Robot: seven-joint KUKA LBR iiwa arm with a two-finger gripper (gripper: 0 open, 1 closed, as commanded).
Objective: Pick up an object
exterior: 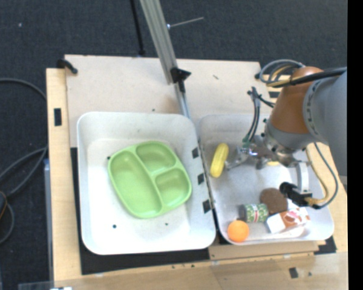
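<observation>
The grey arm with its orange band is seen reaching in from the right over the right shallow white bin (230,125). Its two-finger gripper (242,154) is placed low, just beside the yellow banana-shaped plastic toy (218,160) lying near that bin's left wall; whether the fingers are spread or pressed together cannot be told. An orange ball (238,230), a small green can (254,212), a brown round piece (273,199) and a red-and-white carton (288,220) are gathered at the near edge. A green divided plastic plate (149,178) is held by the left white bin (97,132) on the counter (109,77).
</observation>
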